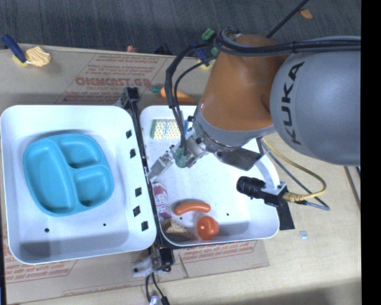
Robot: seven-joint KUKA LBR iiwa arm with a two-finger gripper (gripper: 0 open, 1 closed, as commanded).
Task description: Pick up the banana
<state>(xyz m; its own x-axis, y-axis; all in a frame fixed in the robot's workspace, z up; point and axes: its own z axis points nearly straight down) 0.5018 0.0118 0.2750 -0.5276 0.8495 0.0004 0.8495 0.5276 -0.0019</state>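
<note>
**Hunting for the banana in the right-hand bin**

Looming over the right bin [266, 224], the grey arm [317, 100] with its orange band covers much of that bin's far half. The left bin [12, 189] sits beside it, wall to wall, and holds a blue compartment tray [66, 170]. Both bins rest on cardboard sheets laid over the surface [324, 259]; dark carpet lies beyond the far edge.

The tool [170, 159] hangs low in the right bin, close to the wall shared with the left bin, pointing down and to the view's left. How far open it is I cannot tell, and nothing can be seen in its hold.

The banana [177, 229] is hard to pick out. My best judgement is that it is the dull yellow-brown piece lying against the bin's near wall, just beside a red tomato [207, 226] and just below an orange sausage-shaped piece [191, 206]. If so, it lies toward the view's bottom edge from the tool, well apart from it, with its long axis seemingly along that wall. The coming move would carry the tool that way, and the crowding neighbours could spoil a clean grasp.

A small green-and-yellow packet [165, 129] lies at the bin's far side.
</note>
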